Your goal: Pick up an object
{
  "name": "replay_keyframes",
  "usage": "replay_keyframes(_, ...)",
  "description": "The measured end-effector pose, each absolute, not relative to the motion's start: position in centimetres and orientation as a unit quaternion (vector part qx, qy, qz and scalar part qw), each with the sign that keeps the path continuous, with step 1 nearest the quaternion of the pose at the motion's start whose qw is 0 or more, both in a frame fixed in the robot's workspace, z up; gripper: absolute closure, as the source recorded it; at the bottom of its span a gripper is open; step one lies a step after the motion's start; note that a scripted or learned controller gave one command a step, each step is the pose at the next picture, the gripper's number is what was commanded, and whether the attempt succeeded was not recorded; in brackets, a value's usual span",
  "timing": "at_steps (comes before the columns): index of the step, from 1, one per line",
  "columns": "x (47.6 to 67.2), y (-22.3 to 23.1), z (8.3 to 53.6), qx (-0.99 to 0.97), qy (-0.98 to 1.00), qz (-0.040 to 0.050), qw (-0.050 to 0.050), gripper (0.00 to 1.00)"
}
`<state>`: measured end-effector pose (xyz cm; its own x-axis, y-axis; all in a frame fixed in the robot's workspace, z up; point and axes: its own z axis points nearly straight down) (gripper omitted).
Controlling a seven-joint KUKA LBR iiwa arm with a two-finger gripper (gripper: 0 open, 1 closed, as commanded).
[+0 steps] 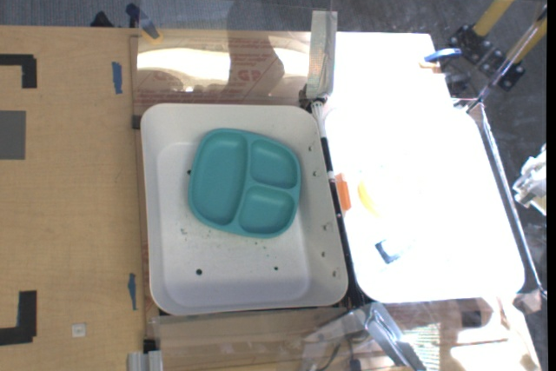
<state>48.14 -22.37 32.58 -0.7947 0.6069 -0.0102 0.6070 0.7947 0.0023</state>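
Note:
A teal plate point(244, 182) with three compartments lies flat in the left white bin point(165, 274), a little above the bin's middle. The right bin point(452, 143) is washed out by bright light. In it I make out a small yellow object point(367, 196) near its left side and a small blue and dark object point(387, 251) lower down. A small orange piece point(342, 192) sits at the divider between the two bins.
Brown cardboard point(69, 187) covers the bench left of the bins. A clear plastic panel point(226, 56) stands behind the left bin. A yellow pole with a black clamp point(480, 56) is at the top right. Dark specks dot the left bin's floor.

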Motion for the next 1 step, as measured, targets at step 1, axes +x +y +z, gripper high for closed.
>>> replay_keyframes(1, 50.95, -22.07, 30.62, 0.416, 0.909, -0.0001, 0.003, 1.0)
